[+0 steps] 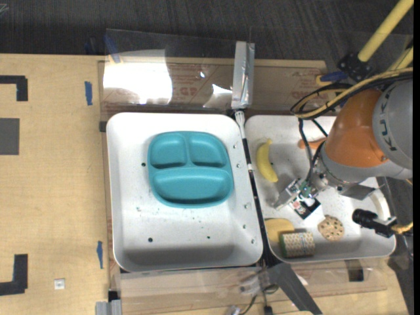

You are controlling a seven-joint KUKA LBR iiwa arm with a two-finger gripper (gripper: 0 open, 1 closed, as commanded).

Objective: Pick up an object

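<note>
Just left of the end effector (296,195) lies a banana (265,162).

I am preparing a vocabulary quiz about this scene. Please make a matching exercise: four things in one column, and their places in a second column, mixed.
Things:
1. teal divided plate
2. banana
3. round cookie
4. gripper

Places:
A. right bin, near its left wall
B. right bin, near its front edge
C. left bin
D. above the middle of the right bin

Pairs: 1-C, 2-A, 3-B, 4-D
</note>
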